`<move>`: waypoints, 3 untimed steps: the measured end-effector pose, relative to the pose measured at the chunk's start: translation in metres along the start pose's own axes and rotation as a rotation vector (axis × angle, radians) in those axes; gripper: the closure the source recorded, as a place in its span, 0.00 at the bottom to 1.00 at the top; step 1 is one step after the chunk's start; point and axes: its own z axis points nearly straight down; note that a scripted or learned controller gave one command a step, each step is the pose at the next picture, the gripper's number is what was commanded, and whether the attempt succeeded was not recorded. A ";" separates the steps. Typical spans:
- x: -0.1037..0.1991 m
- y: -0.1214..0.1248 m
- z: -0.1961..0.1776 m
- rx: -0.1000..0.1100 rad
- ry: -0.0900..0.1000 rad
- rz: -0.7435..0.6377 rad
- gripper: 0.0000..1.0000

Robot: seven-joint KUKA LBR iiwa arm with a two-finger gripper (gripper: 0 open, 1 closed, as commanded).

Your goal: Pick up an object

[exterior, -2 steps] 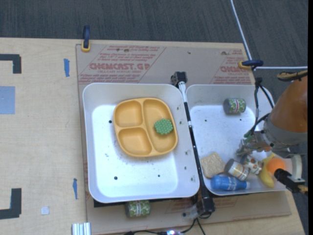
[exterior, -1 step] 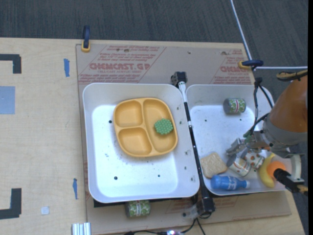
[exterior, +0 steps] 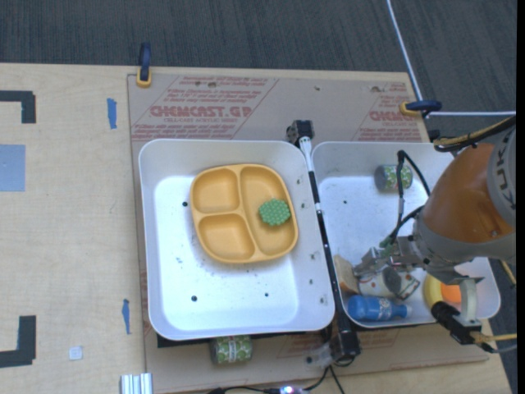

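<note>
Cardboard sheet (exterior: 271, 105) underlies two white bins (exterior: 164, 220) on a wooden bench (exterior: 66, 245).

Grey arm (exterior: 500, 171), orange band, black cables

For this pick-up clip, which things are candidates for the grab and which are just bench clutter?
In play:
- gripper, low in the right bin
- blue bottle
- small green-grey can
- yellow and orange toy

Lying about:
- yellow divided plate with a green ball, left bin
- can outside the bins
- clamps
</note>
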 end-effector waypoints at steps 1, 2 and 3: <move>-0.001 0.003 -0.011 -0.008 -0.003 0.001 1.00; 0.006 0.028 -0.064 0.004 -0.001 0.001 1.00; -0.072 0.016 -0.078 0.003 -0.003 0.002 1.00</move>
